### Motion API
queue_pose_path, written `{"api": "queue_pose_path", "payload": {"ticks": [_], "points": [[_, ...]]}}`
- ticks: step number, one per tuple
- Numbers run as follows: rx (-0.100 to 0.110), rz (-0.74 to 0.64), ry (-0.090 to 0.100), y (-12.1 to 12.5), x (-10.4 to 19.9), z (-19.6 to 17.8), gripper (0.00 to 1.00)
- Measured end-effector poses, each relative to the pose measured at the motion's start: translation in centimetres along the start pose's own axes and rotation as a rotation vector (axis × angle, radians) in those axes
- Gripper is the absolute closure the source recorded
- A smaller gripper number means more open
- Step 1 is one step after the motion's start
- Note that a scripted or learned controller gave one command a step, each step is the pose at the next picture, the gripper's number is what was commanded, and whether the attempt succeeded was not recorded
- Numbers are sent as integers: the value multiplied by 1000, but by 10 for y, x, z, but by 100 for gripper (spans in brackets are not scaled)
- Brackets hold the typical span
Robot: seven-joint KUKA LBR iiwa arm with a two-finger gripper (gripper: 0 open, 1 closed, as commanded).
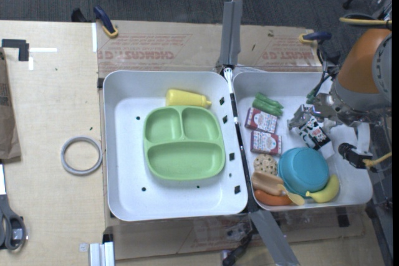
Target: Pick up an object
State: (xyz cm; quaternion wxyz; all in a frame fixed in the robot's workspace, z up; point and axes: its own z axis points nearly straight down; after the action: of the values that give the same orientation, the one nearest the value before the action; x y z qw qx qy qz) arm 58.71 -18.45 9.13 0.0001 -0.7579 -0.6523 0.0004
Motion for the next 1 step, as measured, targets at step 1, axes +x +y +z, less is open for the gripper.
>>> {"api": "queue_pose_path", "payload": {"ticks": [1], "points": [[-5,0,-1,2,-1,-11,100]]}}
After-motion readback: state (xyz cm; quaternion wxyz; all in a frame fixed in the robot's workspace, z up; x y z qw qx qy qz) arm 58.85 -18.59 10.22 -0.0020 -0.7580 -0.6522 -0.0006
